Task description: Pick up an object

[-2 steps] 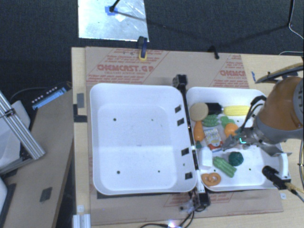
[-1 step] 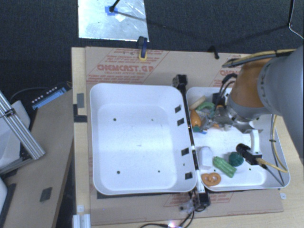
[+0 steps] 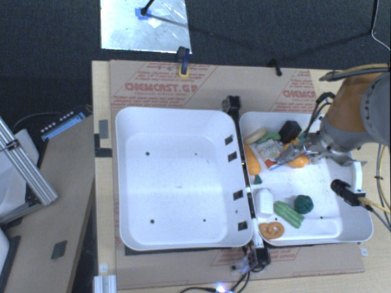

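Observation:
The right bin [image 3: 342, 227] holds several small objects. My gripper [image 3: 285, 158] is low in the bin's upper half, reaching in from the right. It is over the right edge of a red and green packet [image 3: 266, 148]. An orange ball [image 3: 300, 161] lies right against it, partly hidden by the wrist. A black block [image 3: 288, 129] sits just above the gripper. Lower in the bin lie a dark teal ball [image 3: 303, 204], a green cucumber [image 3: 287, 214], a white cup [image 3: 264, 201] and an orange ring [image 3: 272, 229].
The left bin [image 3: 131, 118] stands beside the right one, across a divider with black clips [image 3: 231, 156]. An orange carrot-like piece [image 3: 250, 158] and a cream piece [image 3: 255, 135] lie by the right bin's left wall. A black fitting [image 3: 346, 192] sits at the right rim.

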